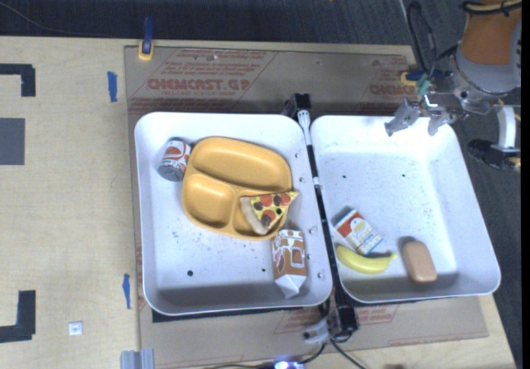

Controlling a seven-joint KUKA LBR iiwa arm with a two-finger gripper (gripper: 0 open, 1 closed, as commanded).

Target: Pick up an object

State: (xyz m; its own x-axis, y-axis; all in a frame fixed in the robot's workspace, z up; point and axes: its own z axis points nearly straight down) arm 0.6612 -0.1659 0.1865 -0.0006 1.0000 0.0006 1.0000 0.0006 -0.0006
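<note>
My tool (418, 115) hangs over the right bin's (397, 169) far edge, spread wide, holding nothing. I think it waits there to choose. The banana (364, 261) lies by the bin's near edge, easy to reach.

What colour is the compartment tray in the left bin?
Yellow-orange; the tray shows clearly in the camera view, with a pizza slice on it.
</note>
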